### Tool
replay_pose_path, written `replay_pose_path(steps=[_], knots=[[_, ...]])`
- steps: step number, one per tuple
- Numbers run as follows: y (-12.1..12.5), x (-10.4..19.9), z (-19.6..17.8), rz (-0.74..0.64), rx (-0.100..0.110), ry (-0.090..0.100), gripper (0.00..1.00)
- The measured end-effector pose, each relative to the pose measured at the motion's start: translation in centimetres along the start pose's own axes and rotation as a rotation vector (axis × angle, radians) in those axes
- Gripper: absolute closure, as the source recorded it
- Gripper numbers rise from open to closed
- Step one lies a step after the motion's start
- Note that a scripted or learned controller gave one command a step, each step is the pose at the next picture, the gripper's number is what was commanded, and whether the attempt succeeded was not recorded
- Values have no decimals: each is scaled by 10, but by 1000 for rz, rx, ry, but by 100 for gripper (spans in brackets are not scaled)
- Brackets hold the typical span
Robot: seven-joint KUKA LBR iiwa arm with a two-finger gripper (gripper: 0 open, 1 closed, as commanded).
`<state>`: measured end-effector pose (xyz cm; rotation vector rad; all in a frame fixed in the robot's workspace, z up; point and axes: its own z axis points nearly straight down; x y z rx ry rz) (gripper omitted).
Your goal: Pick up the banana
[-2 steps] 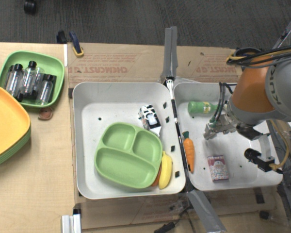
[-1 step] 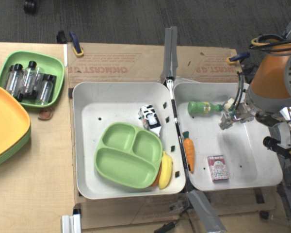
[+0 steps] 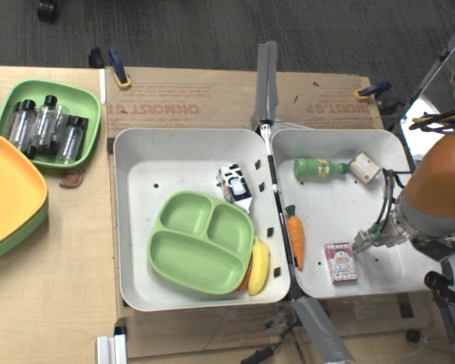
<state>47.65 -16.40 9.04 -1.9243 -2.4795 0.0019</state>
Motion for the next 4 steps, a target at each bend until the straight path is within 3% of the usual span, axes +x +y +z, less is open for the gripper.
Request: replay_pose_path(steps=[1, 2, 4], knots=[[11, -51, -1, 103, -2, -2, 100], [-14, -56, -1, 81, -1, 0, 100], [-14, -57, -1, 65, -2, -1, 100]])
